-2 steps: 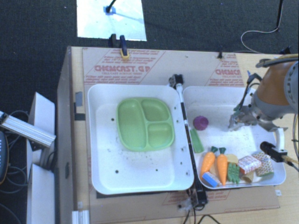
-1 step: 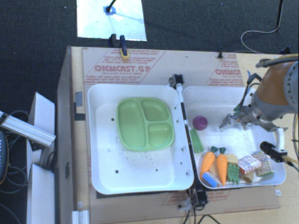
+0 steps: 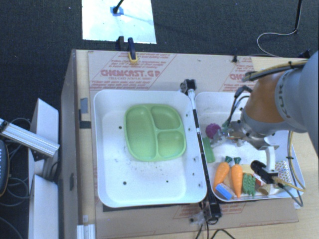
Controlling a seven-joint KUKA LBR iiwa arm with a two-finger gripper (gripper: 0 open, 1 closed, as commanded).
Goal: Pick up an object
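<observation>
Left bin (image 3: 107, 183): green three-compartment plate (image 3: 154, 132) lying flat, toward the far edge. Right bin (image 3: 212, 103): purple object (image 3: 213, 130) near the dividing wall; two toy carrots (image 3: 229, 176) side by side near the front edge. Gripper (image 3: 230, 132) low, just right of the purple object; finger state cannot be told.

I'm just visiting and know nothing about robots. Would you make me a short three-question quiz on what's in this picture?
1. True or false: the green plate lies in the left bin.
2. How many carrots lie in the right bin?
3. What sits nearest the purple ball: (a) green plate, (b) arm's gripper, (c) blue block?

Key: 1 true; 2 two; 3 b.
</observation>
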